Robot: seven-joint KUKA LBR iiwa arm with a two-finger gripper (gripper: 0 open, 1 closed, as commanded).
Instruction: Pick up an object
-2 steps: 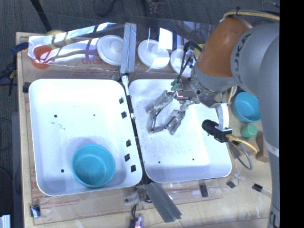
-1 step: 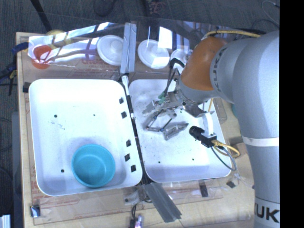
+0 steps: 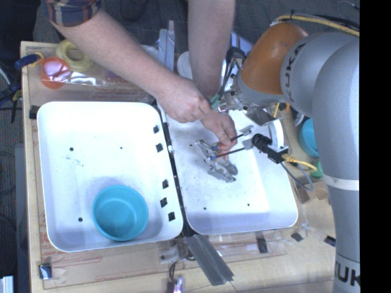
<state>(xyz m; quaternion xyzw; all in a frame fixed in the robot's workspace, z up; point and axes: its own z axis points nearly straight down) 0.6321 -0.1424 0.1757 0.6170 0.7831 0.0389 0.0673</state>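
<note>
A blue bowl [image 3: 120, 212] stands upright in the left bin [image 3: 73, 133], near its front edge. My gripper [image 3: 219, 160] hangs low over the middle of the right bin [image 3: 269, 206], far from the bowl. A person's two hands reach into the right bin from the back. One hand [image 3: 183, 105] is over the bin's back left corner. The other hand [image 3: 219, 126] touches the gripper's metal parts, and partly hides them. Nothing from the bins shows in the gripper.
The person's forearms [image 3: 116, 41] cross above the back of both bins. My grey arm [image 3: 330, 102] with its orange band [image 3: 272, 60] fills the right side. A roll of tape [image 3: 74, 55] and a red-orange item [image 3: 55, 72] lie behind the left bin.
</note>
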